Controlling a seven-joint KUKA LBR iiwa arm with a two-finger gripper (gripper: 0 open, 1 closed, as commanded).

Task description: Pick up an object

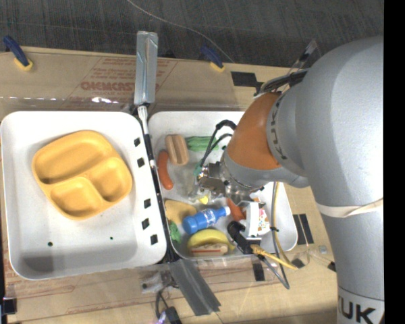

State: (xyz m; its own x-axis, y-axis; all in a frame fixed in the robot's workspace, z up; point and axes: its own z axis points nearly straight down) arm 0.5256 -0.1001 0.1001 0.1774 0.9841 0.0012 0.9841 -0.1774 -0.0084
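Note:
The right bin point(189, 121) holds a pile of toy food and small items. A bread roll point(177, 148) and a red sausage point(164, 170) lie at its left side, with something green point(198, 142) behind them. Toward the front lie a blue bottle point(204, 218), a yellow banana point(208, 237) and a hot dog point(209, 250). My gripper point(208, 181) reaches down into the middle of this bin, above the pile and just behind the blue bottle. The wrist hides its fingers.
The left bin point(20, 248) bears a yellow divided tray point(82, 173). A divider with black clips point(147, 201) runs between the bins. My arm covers the right half of the right bin. A white and red packet point(255, 220) lies near the bin's right front.

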